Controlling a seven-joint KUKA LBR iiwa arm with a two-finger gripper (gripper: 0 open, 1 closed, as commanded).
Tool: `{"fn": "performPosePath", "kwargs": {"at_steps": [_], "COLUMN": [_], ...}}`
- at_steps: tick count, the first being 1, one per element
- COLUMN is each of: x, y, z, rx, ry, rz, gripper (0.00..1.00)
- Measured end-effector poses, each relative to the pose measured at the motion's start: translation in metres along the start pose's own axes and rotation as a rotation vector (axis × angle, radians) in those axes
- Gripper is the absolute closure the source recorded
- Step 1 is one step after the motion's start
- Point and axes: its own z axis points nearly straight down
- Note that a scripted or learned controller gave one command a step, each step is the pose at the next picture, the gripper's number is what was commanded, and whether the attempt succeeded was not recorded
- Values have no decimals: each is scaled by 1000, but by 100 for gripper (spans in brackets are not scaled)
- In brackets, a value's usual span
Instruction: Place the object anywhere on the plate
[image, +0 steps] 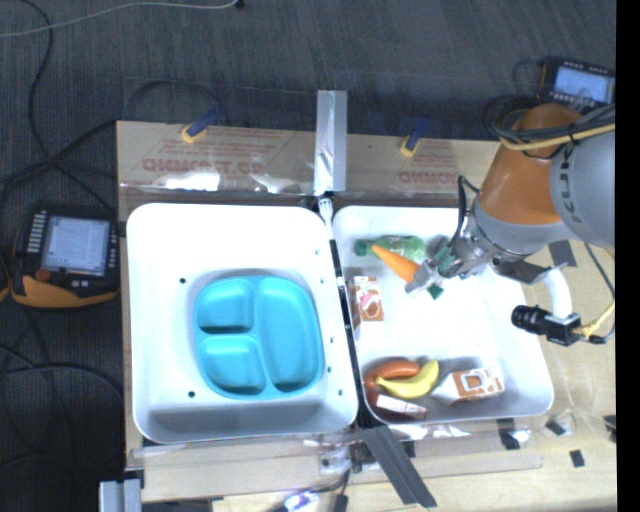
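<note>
We see the tabletop (150, 150) carrying two white bins side by side. The left bin (160, 250) holds a blue plate (260, 335) with three compartments; the plate lies flat near the middle of that bin.

The right bin (500, 330) holds the loose items. A carrot (397, 263) lies tilted near the bin's far side, touching a green packet (398, 244) just behind it. A small printed packet (368, 299) lies against the bin's left wall. Along the near wall we see a banana (412, 380) resting on a red fruit (388, 370), with a flat red-and-white item (400, 407) just in front of them. An orange-and-white carton (477, 384) lies beside the banana, to its right.

The arm (530, 190) reaches in from the right. The claw (432, 272) sits low over the far part of the right bin, just beside the carrot's thick end. We cannot tell whether the claw is spread or pressed together, and we cannot tell whether it touches the carrot. The carrot is well apart from the plate, in the other bin.
</note>
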Motion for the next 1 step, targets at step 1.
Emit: {"fn": "performPosePath", "kwargs": {"at_steps": [1], "x": [-2], "y": [-24], "z": [73], "rx": [-8], "ry": [-11], "rz": [-459], "gripper": [100]}}
